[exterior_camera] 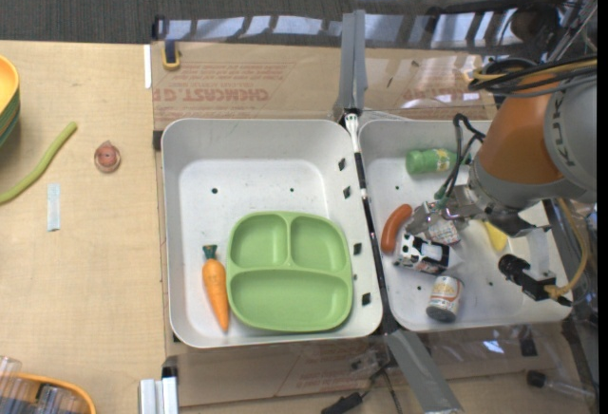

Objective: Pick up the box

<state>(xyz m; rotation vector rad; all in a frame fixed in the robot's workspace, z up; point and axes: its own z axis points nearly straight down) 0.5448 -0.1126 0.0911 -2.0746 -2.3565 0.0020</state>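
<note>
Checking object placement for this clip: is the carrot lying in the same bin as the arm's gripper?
No. The carrot lies in the left bin beside the green plate, while the gripper is over the right bin.

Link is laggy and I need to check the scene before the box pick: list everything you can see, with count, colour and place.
Bins: 2, white, side by side; left bin, right bin.
Plate: 1, green, divided, left bin.
Carrot: 1, orange, left bin, beside plate.
Bottle: 1, green, right bin, far side.
Sausage: 1, red, right bin, left side.
Box: 1, black and white, right bin, under gripper.
Can: 1, right bin, near edge.
Banana: 1, yellow, partly hidden by arm.
Gripper: 1, over box; grasp unclear.
</note>
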